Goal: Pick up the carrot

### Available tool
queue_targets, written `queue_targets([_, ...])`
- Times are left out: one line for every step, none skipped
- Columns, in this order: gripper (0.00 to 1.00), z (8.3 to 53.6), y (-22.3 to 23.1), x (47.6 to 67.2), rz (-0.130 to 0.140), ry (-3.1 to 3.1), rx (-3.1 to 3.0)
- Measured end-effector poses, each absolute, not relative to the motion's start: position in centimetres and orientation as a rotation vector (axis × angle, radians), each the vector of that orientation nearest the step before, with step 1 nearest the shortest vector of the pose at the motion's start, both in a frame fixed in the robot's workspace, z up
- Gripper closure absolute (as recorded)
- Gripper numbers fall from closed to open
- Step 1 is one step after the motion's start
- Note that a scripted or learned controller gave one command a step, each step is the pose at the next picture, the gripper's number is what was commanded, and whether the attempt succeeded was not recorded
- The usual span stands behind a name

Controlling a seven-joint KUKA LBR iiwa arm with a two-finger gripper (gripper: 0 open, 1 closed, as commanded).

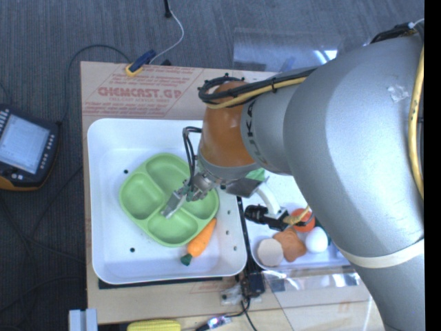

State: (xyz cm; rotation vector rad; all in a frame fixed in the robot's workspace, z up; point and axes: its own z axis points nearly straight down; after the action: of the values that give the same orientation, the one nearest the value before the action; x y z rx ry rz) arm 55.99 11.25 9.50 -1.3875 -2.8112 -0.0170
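One carrot (200,241) here, lying in the left bin (103,185) against the green divided plate (148,192)'s lower right rim, long axis diagonal, stem end down-left. Gripper (176,202) sits over the plate, just up-left of it, fingers look parted and holding nothing. Smooth plastic-looking toy, tapered.

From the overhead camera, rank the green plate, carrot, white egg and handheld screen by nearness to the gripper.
1. Green plate, directly under the gripper.
2. Carrot, just below-right, against the plate's rim.
3. White egg, in the right bin.
4. Handheld screen, far left, on the floor.
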Motion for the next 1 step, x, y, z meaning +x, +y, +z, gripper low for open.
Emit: queue_targets([1.0, 10.89, 12.1, 55.86, -0.027, -2.802, -1.37])
